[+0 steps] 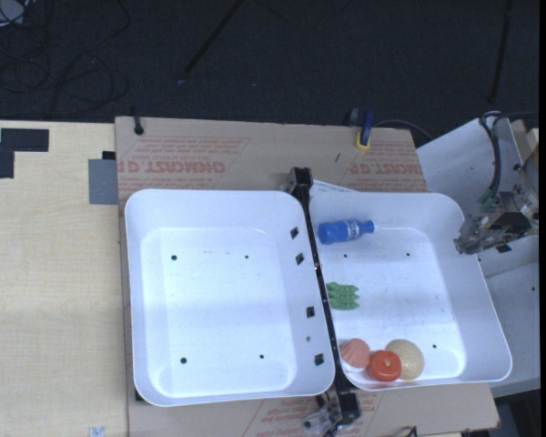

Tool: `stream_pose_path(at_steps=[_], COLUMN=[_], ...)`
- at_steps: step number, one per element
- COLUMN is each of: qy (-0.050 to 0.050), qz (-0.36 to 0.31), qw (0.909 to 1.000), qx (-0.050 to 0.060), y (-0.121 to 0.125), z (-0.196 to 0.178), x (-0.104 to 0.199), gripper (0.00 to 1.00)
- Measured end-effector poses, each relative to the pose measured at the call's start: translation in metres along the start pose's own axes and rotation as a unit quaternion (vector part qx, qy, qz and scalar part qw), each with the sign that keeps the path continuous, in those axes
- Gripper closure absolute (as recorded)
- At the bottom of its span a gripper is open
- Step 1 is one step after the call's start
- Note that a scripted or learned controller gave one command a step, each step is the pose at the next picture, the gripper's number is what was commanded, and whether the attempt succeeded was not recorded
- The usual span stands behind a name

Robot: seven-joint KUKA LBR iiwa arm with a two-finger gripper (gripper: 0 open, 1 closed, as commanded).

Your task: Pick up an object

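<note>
Camera view: two shallow white plastic bins side by side on a cardboard-covered bench. Left white bin (155,221) bare inside. Right white bin (455,271) holding every candidate: a small blue plastic bottle (345,231) lying on its side near the far wall; a green ridged toy piece (342,296) just beside the central divider; a pale pink round piece (354,352), a red round piece (384,365) and a tan round piece (405,358) clustered together in the near corner. Two-finger gripper (485,229) parked off the right rim, above none of them, carrying nothing. Jaw state impossible to tell from here. Bottle probably easiest, lying alone with room around it
</note>
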State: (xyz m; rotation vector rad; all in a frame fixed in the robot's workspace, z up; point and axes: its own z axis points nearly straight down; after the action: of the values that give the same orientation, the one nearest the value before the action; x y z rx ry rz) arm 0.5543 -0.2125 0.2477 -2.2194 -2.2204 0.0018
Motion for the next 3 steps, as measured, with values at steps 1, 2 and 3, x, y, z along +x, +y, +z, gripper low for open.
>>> stream_pose_path(at_steps=[1, 2, 3], qy=[0.002, 0.0, 0.0], qz=[-0.003, -0.002, 0.003], qw=[1.0, 1.0, 1.0], qx=[0.001, -0.001, 0.004], y=[-0.056, -0.044, -0.062], z=[-0.025, -0.05, 0.028], x=[0.083, 0.109, 0.054], gripper=[1.0, 1.0, 1.0])
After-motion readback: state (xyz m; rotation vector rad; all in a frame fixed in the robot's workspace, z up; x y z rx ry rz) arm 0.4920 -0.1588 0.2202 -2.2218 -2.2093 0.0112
